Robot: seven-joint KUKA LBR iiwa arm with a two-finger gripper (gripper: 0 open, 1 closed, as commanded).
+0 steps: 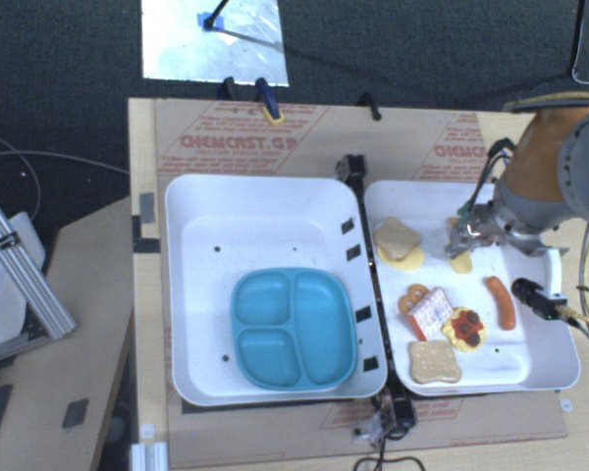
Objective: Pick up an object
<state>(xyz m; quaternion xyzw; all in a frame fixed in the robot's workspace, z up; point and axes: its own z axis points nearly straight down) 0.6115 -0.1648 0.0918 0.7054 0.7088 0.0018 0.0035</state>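
My gripper [467,234] hangs low over the back middle of the right bin [560,366], reaching in from the right. Just in front of it, touching or nearly touching its tip, lies a small pale yellow piece [460,262]. Left of it rests a tan bread slice on a yellow cheese slice [399,241]. Nearer the front lie an orange-red sausage [502,302], a pretzel [411,296], a red-and-white carton [433,312], a small pizza piece [465,329] and a slice of toast [434,361].
The left bin [206,224] holds a blue divided plate [294,328] at its front. A dark divider [365,263] runs between the bins. The cardboard base [236,140] shows behind the bins, with a blue clamp [267,99] at its back edge.
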